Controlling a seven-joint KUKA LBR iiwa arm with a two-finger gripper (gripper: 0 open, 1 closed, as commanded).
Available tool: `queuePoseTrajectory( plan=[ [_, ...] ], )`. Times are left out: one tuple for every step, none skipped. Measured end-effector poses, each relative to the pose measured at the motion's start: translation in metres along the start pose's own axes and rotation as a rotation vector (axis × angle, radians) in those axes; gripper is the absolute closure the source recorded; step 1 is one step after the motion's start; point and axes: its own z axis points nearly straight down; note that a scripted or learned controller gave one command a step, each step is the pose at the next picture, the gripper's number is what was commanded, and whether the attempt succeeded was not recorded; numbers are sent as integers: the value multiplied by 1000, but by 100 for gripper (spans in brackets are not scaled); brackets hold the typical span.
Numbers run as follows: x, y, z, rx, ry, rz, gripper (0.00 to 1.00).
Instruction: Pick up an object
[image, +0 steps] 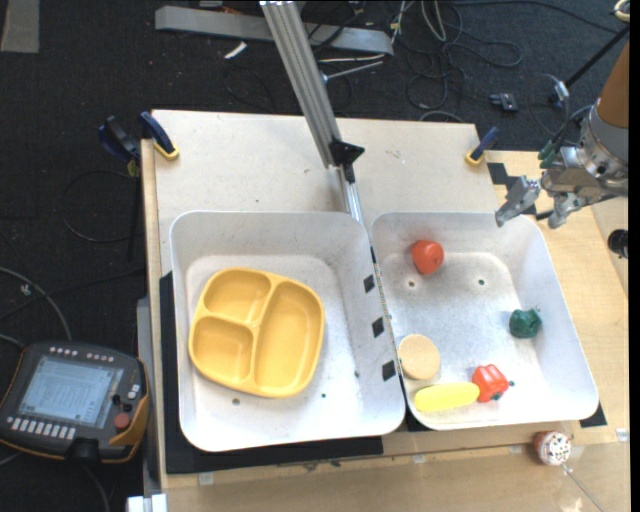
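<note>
Nearest the camera, a teach pendant (70, 400) lies on the dark floor at lower left, and a small round object (551, 448) rests on the bench just outside the front edge of the right bin (560, 300). Inside that bin, along its front wall, a yellow banana-shaped piece (446, 397) lies touching a red toy (489, 382), with a tan round disc (419, 356) just behind its left end. Farther back, a dark green item (524, 322) sits near the right wall, and a red-orange tomato-like item (427, 256) sits toward the rear. The left bin (185, 260) holds a yellow divided plate (258, 331). The gripper (535, 203) hangs above the right bin's rear right corner, fingers spread apart with nothing between them, well apart from every object. A slanted aluminium rail (310, 85) rises behind the bins.
</note>
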Motion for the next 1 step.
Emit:
queuePoseTrajectory(
  plan=[
    [0, 0, -10, 0, -1, -2, 100]
  ],
)
